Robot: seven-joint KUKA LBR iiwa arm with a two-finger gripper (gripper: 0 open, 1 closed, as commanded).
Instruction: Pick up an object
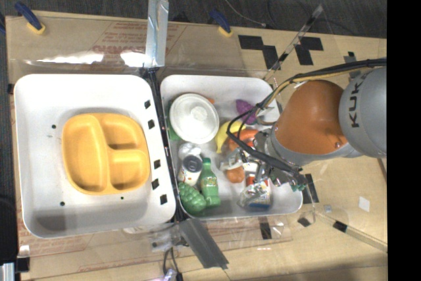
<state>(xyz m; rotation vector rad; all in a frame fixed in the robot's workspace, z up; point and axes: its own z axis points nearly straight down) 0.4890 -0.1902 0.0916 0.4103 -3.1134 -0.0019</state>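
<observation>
Single fixed camera overhead, slanted down, framing both bins (39,141); arm (316,122) enters right.

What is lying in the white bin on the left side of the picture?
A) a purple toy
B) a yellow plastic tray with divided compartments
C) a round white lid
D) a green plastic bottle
B: the yellow plastic tray with divided compartments lies alone in the shallow white left bin, while the bottle, lid and other small items crowd the shallow white right bin.

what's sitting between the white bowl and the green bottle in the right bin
In the camera view, a small round tin lies between the white bowl and the green bottle.
</observation>
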